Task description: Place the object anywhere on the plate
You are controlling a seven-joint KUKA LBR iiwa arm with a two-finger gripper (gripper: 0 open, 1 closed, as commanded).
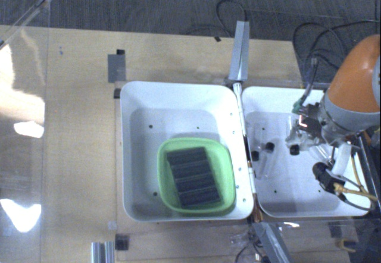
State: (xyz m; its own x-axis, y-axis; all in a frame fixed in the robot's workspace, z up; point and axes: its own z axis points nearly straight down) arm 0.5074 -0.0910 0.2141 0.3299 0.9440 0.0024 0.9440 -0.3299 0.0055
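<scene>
A dark grey ridged block lies flat on the light green plate, which sits in the front half of the left bin. My gripper hangs over the left part of the right bin, just right of the wall between the two bins. Its two pale fingers end in black tips; they stand apart with nothing between them, so it is open. The gripper is well clear of the plate and the block.
The grey wrist with its orange band and loose cables cover the right side of the right bin. A grey metal bar stands behind the gap between the bins. The wooden bench surrounds them.
</scene>
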